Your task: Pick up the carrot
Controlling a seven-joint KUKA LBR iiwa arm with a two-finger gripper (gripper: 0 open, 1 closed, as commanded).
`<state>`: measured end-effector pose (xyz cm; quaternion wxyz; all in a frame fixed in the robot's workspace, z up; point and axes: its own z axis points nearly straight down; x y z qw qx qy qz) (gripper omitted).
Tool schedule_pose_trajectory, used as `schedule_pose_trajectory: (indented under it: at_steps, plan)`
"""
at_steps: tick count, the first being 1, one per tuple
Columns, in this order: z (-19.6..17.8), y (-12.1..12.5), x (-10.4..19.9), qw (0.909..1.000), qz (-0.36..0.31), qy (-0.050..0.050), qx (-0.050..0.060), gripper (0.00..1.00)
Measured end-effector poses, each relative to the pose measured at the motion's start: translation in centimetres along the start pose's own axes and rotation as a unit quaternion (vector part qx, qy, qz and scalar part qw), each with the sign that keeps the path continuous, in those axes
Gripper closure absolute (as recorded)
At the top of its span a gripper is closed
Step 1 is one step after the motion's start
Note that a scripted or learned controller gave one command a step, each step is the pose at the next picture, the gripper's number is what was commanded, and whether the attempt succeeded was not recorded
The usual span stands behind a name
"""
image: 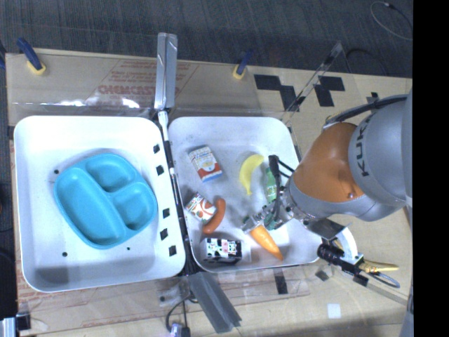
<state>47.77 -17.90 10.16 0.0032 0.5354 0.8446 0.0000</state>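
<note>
Carrot [266, 241], a short orange tapered piece, lay in the right white plastic bin [231, 126] near its front right corner, thick end touching or just under the two-finger gripper [269, 216] and point aimed away toward the bin's front edge. Whether the gripper was open or clamped on anything could not be told, since the grey arm with its orange band [330, 170] covered much of it from the right. Just behind the gripper stood a yellow curved plastic banana [249, 172] and a small green bottle-like item [270, 183]. To the gripper's left lay a reddish-orange sausage-shaped toy [215, 215] with a small white and orange can [198, 207] touching it, and further back a small white and orange carton [205, 163]. Left of the carrot and near the bin's front wall sat a black-and-white patterned box [223, 250]. Well apart from the gripper, the left white bin [31, 188] held a blue three-compartment plastic tray [105, 198].
</note>
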Motion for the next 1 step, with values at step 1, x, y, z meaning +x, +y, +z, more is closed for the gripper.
schedule_pose_trajectory:
  at_steps: [1]
  plan:
    - [-9.51, 2.2, 4.61, 1.0, 0.001, 0.003, 0.002, 1.0]
